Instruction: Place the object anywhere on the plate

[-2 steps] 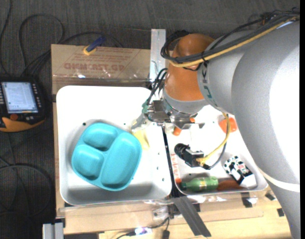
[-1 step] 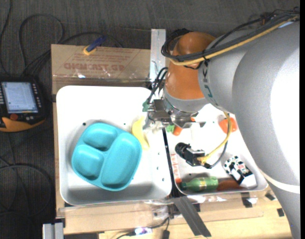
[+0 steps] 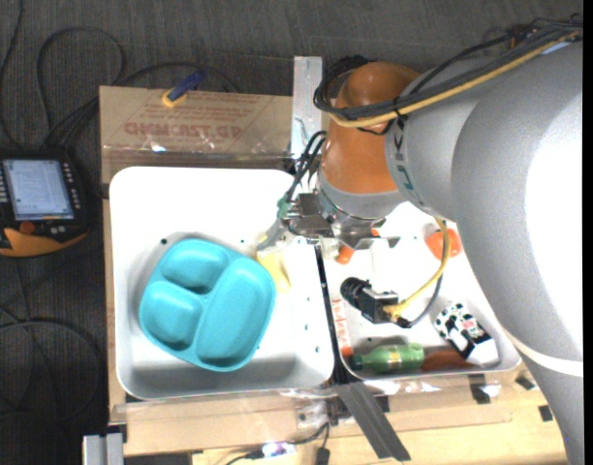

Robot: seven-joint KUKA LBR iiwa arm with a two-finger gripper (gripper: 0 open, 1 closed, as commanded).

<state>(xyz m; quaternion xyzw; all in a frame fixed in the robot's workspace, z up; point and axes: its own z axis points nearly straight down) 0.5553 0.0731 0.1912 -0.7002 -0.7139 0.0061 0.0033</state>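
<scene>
Dark grey carpet all around, and on it a wooden tabletop (image 3: 229, 417) with two shallow white bins, left bin (image 3: 141, 201) and right bin (image 3: 408, 226). In the left bin, one turquoise plastic plate with three compartments (image 3: 204, 303). Just beside its right rim, one small pale yellow object (image 3: 274, 263), directly below the pincer (image 3: 285, 229). Impossible to tell whether apart, together or clamped. Probably best to bring the yellow object well past the rim, then release low. In the right bin: one green bottle (image 3: 393, 358), one black-and-white toy (image 3: 463, 327), two small orange pieces (image 3: 443, 242).
</scene>
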